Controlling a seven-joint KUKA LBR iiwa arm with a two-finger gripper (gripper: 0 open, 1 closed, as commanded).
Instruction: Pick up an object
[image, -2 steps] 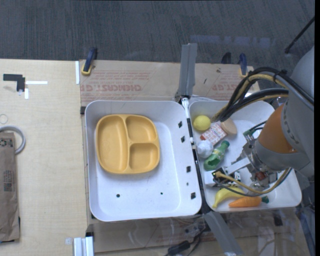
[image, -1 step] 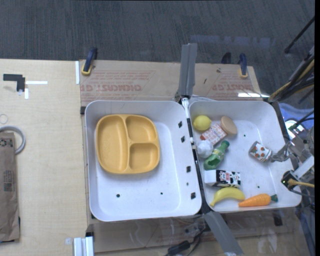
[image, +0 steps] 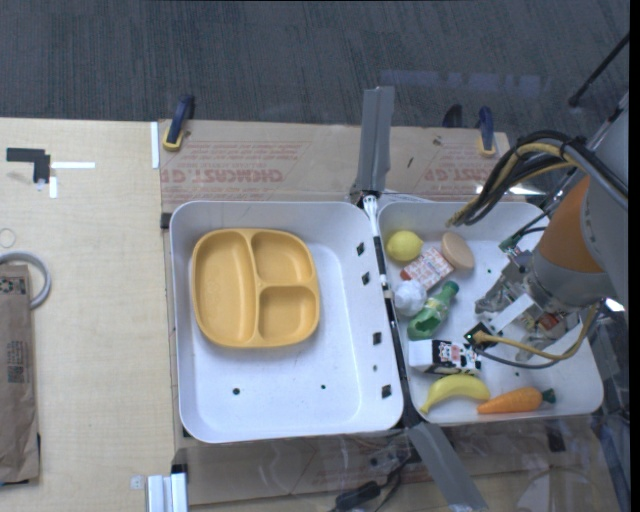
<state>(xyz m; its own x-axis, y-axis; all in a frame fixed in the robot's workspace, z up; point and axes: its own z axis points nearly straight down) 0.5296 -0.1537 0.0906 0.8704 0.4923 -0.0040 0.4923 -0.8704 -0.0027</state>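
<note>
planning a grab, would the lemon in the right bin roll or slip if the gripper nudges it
The lemon looks round and smooth, so a nudge would probably roll it. It lies near the bin wall, which may stop it. Likely firm under the fingers.

Grey arm (image: 612, 190), orange band (image: 570, 240), yellow-black cables (image: 505, 175)

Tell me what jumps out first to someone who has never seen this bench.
The big yellow divided plate lying alone in the left bin catches the eye first. Next comes the clutter in the right bin: a lemon, a banana and a carrot, with the grey and orange arm reaching in above them.
</note>
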